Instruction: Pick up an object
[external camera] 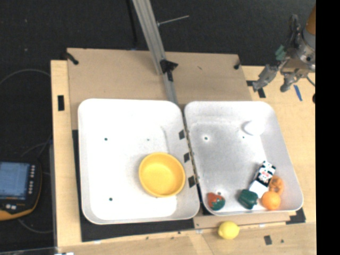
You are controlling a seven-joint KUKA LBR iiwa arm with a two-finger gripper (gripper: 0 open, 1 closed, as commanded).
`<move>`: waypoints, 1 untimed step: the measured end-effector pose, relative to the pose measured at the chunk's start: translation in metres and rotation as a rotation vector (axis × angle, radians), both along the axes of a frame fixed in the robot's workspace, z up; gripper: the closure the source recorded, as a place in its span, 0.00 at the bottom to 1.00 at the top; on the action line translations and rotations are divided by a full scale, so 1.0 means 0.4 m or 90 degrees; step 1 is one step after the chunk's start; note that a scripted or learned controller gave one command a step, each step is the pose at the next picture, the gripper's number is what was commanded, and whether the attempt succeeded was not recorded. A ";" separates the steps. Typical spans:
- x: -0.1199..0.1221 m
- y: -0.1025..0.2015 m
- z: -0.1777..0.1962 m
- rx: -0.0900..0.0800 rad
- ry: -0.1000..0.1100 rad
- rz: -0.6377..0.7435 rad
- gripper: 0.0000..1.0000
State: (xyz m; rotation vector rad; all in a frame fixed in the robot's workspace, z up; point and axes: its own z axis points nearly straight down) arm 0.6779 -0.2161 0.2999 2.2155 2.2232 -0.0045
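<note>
Objects for picking lie mostly in the right white plastic bin [234, 142], clustered at its near right corner, below and somewhat left of the gripper [287, 76], which hangs beyond that bin's far right corner, grasping nothing, fingers spread.

Going left to right: the left white bin [106, 142] holds a round yellow plastic bowl [162, 174]. The right bin holds a red tomato-like toy [215, 200], a dark green block [247, 198], a black-and-white carton [263, 174] and two orange fruits [272, 194]. A yellow lemon [228, 230] sits outside on the bench.

Risk: these pieces crowd together against the wall, so descending fingers may hit the rim or nudge neighbours and close on nothing.
</note>
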 end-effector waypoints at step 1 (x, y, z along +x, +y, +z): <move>0.000 0.000 0.000 0.000 0.000 0.001 0.00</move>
